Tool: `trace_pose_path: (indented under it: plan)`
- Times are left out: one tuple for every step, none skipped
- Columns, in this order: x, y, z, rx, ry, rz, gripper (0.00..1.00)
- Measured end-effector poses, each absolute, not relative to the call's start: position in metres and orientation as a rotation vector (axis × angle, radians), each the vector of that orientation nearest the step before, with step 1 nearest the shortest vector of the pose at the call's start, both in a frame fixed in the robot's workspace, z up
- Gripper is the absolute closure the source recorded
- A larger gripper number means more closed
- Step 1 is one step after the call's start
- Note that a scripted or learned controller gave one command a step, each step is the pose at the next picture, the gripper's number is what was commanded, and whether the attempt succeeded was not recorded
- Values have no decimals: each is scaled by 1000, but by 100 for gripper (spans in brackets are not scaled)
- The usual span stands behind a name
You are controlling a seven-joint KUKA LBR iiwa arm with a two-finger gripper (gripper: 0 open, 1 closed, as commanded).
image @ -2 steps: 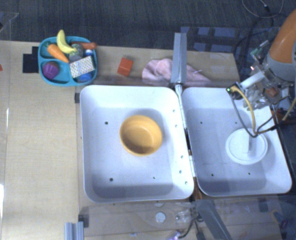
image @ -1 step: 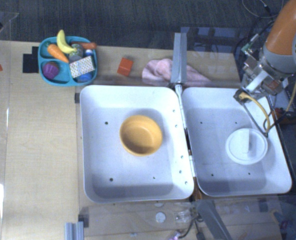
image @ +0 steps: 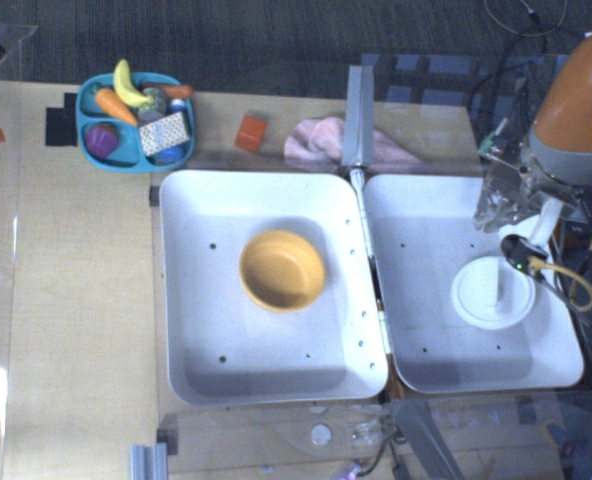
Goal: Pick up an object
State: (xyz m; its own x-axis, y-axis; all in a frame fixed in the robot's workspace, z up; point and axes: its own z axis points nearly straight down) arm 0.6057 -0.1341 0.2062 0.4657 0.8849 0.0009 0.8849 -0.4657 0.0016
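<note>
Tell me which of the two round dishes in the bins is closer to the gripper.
The white plate in the right bin, just below the gripper. The yellow bowl sits far off in the left bin.

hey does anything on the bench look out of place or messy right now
One thing: a crumpled pink cloth lies bunched behind the bins, tucked against the grey divider post. The yellow bowl sits upright in the left bin and the white plate lies flat in the right bin.
</note>
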Motion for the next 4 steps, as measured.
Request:
trace_pose_path:
  plan:
    - [551,-143,317,2622,1716,13,100]
    - [527,-92,243,2459,1953,3,100]
    - [504,-147,288,2170,2259,9,100]
    - [543,-83,260,2160,2276,6,100]
